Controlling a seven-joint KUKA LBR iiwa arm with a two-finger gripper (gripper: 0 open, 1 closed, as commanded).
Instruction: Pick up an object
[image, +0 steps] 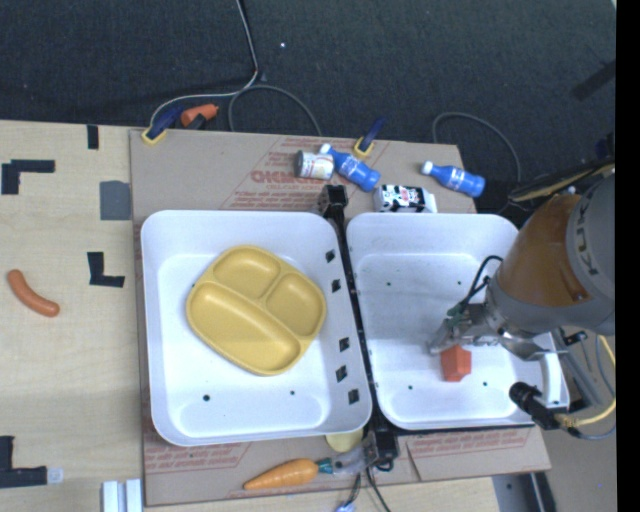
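— Looking at the right bin (400, 412), where is the small red block (456, 362)?

— It sits near the front wall, just under the gripper (452, 336).

— Are the jaws closed on it?

— I cannot tell — the wrist hides most of them. The arm (560, 265) is cut off at the right edge.

— And the left bin (165, 330)?

— A yellow divided plate (256, 309) lies inside.

glossy white plastic bins (180, 300), matt yellow plastic plate (256, 309), brown cardboard base (220, 170)

Grey arm with orange band reaches in from right, wrist bent low, gripper (452, 340) pointing left and down.
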